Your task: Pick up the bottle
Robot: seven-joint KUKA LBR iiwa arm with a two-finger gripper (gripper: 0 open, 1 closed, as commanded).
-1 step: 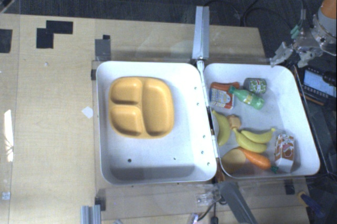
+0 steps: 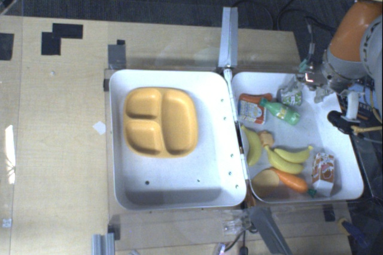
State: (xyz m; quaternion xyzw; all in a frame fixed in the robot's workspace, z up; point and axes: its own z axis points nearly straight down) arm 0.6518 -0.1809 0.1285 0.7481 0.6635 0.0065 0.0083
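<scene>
You see the green bottle lying in the right bin's upper part, beside a red carton. The hand hovers just upper right of it; its opening cannot be told.

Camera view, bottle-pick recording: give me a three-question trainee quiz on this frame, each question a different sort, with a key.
1. True or false: the green bottle lies on its side in the right bin.
2. Multiple choice: the yellow divided tray sits in A) the left bin, B) the right bin, C) on the bench.
3. Fill in: the orange carrot lies just below the ____ in the picture.

Key: 1 true; 2 A; 3 bananas. The gripper hovers at the right bin's far edge, above the bottle in the picture.
</scene>
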